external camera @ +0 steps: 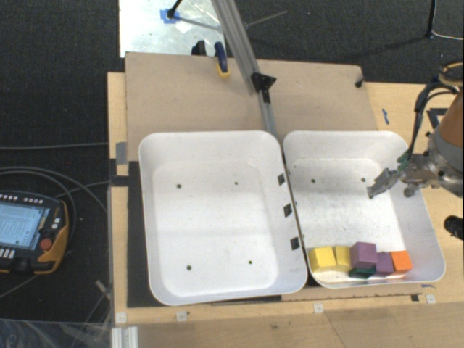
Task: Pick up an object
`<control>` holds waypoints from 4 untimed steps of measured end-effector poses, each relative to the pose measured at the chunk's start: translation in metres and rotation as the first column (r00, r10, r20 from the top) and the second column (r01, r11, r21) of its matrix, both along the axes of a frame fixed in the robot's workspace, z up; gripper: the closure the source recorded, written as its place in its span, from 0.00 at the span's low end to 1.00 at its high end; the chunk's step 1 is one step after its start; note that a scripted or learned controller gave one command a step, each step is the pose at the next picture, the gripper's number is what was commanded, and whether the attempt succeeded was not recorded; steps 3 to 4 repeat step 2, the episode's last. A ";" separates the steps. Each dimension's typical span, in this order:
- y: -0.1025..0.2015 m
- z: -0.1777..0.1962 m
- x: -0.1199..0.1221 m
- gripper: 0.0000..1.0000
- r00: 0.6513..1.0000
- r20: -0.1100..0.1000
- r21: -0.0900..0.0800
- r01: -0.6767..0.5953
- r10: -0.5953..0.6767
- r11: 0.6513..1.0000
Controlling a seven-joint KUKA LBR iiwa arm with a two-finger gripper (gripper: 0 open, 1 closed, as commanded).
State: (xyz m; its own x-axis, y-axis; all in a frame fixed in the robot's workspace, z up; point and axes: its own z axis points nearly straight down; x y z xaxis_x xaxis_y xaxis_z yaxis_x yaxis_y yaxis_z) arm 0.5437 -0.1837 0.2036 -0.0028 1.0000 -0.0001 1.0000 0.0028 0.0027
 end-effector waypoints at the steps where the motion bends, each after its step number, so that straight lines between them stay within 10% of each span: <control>1: 0.064 -0.069 -0.017 0.00 1.000 -0.008 0.005 -0.008 0.008 1.000; 2: 0.109 -0.010 0.000 0.00 1.000 0.006 0.001 -0.010 0.010 1.000; 4: 0.109 -0.010 0.000 0.00 1.000 0.006 0.001 -0.010 0.010 1.000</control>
